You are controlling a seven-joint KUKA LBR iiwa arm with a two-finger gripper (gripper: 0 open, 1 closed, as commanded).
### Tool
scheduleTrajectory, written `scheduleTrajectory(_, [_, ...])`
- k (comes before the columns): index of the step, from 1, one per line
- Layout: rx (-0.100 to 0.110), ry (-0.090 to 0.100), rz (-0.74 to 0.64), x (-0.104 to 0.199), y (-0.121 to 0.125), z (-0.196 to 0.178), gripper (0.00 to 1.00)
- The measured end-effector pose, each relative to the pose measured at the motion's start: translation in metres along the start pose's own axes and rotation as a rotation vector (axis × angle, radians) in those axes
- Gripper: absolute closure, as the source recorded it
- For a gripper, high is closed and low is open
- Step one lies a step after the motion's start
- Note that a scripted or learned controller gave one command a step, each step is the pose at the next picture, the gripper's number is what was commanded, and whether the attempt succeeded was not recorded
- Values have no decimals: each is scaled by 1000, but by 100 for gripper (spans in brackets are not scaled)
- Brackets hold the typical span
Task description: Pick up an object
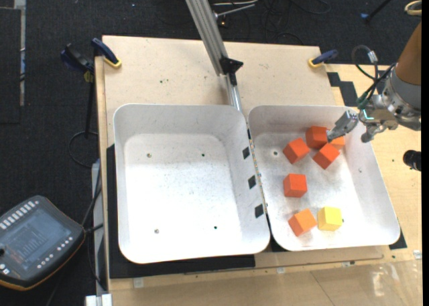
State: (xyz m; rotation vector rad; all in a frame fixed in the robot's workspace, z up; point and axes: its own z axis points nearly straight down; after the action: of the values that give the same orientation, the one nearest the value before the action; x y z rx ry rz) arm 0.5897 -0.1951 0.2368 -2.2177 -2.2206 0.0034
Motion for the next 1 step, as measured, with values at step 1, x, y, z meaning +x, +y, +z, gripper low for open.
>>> scheduleTrajectory(1, [-2, -1, -1, 0, 0, -2, 0])
